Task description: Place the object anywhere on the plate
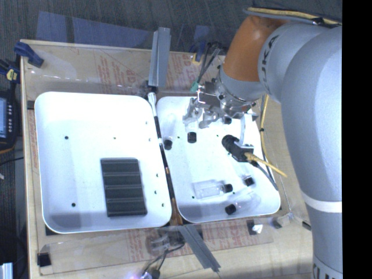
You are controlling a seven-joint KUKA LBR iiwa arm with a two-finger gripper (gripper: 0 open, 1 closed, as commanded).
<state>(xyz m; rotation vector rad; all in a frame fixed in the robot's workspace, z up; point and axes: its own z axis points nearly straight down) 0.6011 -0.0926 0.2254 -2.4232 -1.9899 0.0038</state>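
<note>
A clear bottle (210,188) w/ black cap is seen lying flat in the right bin (180,202), long axis approx left-right, cap pointing right. The gripper (200,114) is hung over the bin's far end; finger state can't be told.

— Where's the plate?

— The plate (122,186) is the dark ribbed rectangle lying flat in the left bin, toward its near right part.

— And the object?

— A clear little bottle (210,189) with a black cap lies on its side in the right bin, near the front, cap pointing right, well apart from the plate.
</note>
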